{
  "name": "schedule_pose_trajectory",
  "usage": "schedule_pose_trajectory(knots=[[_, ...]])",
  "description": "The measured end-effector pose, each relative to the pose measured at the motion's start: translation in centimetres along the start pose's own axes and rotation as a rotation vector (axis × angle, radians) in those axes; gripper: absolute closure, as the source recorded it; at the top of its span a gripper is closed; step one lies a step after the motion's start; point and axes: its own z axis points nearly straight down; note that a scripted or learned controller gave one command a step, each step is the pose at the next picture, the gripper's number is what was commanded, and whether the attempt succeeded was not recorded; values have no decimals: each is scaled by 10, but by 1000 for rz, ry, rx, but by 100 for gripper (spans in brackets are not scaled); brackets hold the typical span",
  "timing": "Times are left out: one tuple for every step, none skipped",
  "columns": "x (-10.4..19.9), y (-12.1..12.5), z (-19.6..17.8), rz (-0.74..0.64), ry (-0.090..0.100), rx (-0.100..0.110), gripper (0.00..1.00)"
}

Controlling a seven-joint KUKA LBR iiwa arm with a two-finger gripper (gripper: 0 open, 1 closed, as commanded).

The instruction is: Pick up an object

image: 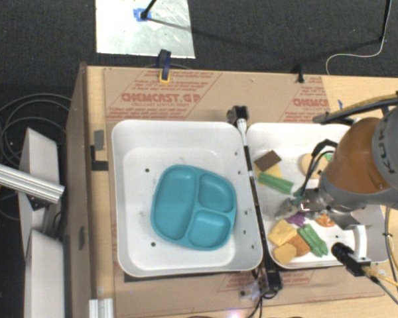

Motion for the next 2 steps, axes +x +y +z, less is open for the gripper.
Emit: schedule_pose_trajectory(knots=[[-36,9,-21,2,-3,-6,0],[-34,9,-30,-1,-1,-7,100]])
